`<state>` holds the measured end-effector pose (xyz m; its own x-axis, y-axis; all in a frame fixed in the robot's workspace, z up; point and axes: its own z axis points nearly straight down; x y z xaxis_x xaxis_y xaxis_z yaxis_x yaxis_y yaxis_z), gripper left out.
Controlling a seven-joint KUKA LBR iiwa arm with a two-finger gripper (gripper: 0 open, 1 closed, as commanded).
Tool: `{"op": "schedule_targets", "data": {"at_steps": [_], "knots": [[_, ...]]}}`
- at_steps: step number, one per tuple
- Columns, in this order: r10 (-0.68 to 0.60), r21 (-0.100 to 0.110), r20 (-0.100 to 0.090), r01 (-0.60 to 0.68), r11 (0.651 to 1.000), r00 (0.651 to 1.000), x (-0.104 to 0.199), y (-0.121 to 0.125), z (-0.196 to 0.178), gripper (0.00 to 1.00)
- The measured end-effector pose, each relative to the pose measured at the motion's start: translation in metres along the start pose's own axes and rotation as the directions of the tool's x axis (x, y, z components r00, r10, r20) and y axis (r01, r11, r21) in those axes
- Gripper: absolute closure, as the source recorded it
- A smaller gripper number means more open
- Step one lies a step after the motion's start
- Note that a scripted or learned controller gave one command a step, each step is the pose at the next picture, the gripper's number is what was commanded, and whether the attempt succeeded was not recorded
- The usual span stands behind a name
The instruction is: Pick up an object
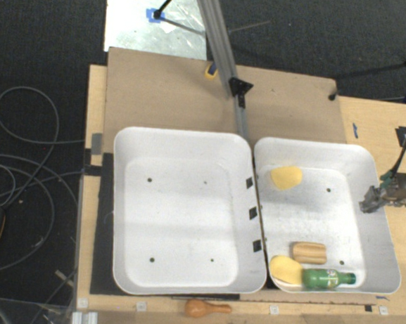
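A single fixed camera hangs high above the tabletop (195,93), looking down at a slight slant. It stands far enough back to take in both white bins (184,212) whole, the tabletop edges around them, and dark floor (43,52) at left and top.

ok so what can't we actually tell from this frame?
- gripper, camera view: small and dark at the right bin rim; arm cut off by the frame edge.
- green bottle: label too small to read.
- yellow object beside it: partly hidden by the bottle and bin wall.
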<state>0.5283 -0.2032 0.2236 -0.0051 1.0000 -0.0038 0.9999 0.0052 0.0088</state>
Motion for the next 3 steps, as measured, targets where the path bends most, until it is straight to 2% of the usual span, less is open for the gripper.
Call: {"op": "schedule_targets", "data": {"at_steps": [1,2,3], "knots": [[0.000,0.005,-0.002,0.000,1.000,1.000,0.000,0.001,-0.007,1.00],[-0.005,0.006,-0.006,0.005,1.000,1.000,0.052,0.016,0.003,1.00],[-0.007,0.006,-0.006,0.007,1.000,1.000,0.111,0.035,-0.006,1.00]]}}
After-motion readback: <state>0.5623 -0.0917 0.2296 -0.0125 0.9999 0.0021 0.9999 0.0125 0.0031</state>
